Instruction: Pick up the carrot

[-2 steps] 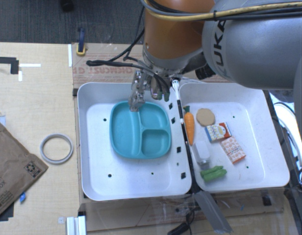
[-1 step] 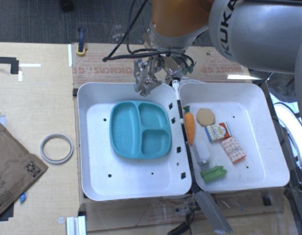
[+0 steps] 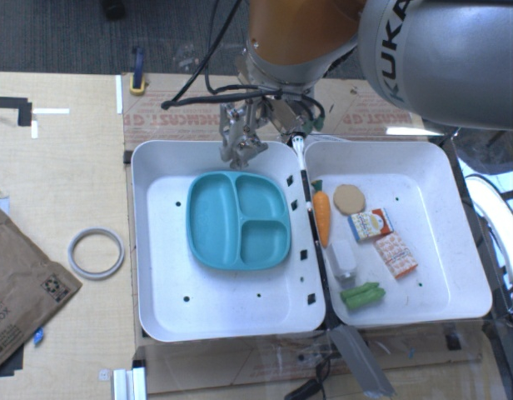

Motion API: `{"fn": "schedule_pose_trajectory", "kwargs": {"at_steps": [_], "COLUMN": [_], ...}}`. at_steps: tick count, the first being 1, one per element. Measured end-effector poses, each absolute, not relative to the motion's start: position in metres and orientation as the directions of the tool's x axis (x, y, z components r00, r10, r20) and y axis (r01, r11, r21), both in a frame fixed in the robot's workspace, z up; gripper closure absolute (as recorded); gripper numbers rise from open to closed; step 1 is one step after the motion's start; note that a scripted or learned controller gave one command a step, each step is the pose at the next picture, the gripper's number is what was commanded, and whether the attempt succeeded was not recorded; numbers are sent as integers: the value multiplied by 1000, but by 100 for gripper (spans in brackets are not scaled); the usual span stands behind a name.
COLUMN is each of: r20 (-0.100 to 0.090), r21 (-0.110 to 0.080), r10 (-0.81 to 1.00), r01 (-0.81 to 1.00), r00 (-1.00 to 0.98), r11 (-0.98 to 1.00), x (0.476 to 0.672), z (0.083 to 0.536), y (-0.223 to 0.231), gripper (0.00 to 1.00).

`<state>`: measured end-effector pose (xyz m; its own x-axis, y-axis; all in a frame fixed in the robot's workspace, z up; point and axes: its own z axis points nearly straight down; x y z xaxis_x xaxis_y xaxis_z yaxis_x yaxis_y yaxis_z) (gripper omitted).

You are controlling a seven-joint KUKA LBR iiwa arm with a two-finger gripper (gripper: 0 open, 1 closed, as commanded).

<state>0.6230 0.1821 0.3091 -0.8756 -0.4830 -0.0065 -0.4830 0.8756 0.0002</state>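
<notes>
From my seat, the move hinges on this: the carrot (image 3: 322, 217) lies to the lower right of the tool (image 3: 242, 147), across the ridge where the two bins meet. The tool hangs over the upper rim of the left bin (image 3: 156, 307), just above the top edge of the teal divided plate (image 3: 238, 221), while the carrot rests in the right bin (image 3: 456, 248), hard against its left wall. Its long axis runs nearly top to bottom in the frame, green stub at the top, tip pointing down. I judge the tool must cross right and down, and close across the carrot's narrow width; the wall just beside it leaves little room on that side. Nothing sits between the tool's fingers, but they are a grey tangle under cables, and I cannot tell how wide they stand. The wrist and orange band block the view above the tool. Near the carrot sit a tan round piece (image 3: 350, 198), two small packets (image 3: 382, 238) and a green item (image 3: 361, 295); a clear object below the carrot is hard to make out.
</notes>
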Motion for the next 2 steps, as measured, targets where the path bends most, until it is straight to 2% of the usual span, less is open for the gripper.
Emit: {"fn": "schedule_pose_trajectory", "kwargs": {"at_steps": [1, 2], "r20": [-2, -2], "r21": [1, 1], "r10": [-347, -346], "r01": [-347, -346], "r00": [-938, -938], "r11": [938, 938], "x": [578, 578], "z": [283, 283], "y": [202, 202], "gripper": [100, 0]}}
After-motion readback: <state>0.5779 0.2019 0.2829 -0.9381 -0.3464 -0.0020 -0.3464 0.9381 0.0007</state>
